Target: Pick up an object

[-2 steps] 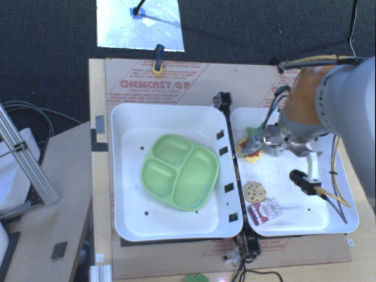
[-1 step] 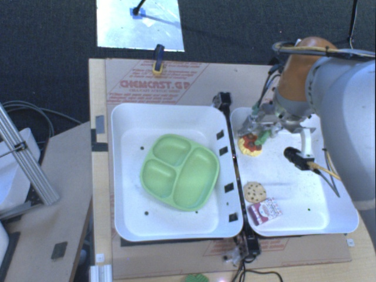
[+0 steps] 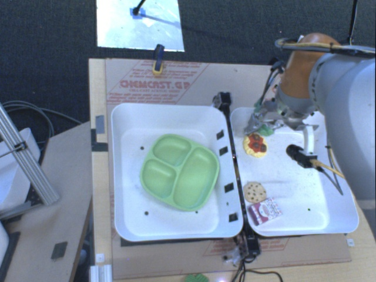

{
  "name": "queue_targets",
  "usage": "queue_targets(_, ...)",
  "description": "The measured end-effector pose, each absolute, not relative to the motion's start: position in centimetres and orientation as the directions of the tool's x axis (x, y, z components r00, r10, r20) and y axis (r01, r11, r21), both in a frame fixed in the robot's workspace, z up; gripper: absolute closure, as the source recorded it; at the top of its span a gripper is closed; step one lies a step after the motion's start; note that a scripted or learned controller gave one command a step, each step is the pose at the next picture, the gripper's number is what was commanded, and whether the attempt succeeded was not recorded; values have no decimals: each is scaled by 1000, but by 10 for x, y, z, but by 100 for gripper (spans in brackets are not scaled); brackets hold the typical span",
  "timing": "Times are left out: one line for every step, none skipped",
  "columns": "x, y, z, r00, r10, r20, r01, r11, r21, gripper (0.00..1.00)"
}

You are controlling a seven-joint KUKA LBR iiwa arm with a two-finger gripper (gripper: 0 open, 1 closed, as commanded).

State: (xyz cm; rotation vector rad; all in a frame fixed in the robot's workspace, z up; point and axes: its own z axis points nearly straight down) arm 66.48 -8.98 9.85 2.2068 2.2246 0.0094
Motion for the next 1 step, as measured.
queue_targets(622, -47, 190, -8, 1000, 2, 1000, 8, 5, 100)
